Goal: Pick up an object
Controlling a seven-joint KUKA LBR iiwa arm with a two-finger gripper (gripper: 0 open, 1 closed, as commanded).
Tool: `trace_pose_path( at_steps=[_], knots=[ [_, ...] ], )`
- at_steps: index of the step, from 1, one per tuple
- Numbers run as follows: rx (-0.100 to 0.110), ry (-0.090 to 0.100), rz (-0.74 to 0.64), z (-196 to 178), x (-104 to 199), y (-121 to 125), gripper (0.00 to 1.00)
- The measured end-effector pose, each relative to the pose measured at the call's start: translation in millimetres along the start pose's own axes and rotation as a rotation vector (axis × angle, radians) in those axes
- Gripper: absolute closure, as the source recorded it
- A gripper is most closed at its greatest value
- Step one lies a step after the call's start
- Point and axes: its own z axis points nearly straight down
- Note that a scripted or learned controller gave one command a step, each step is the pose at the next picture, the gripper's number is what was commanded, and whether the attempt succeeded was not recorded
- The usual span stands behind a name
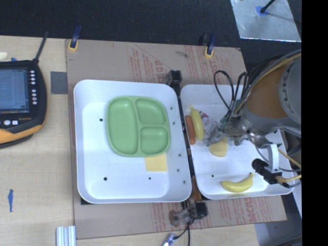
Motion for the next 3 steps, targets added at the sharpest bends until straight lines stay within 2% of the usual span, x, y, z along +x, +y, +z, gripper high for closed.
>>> trace_pose_path(
  at_steps=[1, 2, 3],
  knots=[
    [-0.005, 0.001, -0.002, 20, 8, -17, 0.00],
    [-0.003, 0.000, -0.002, 10, 7, -17, 1.00],
    [-0.010, 0.000, -0.004, -113, -42, 35, 1.00]
  ],
)
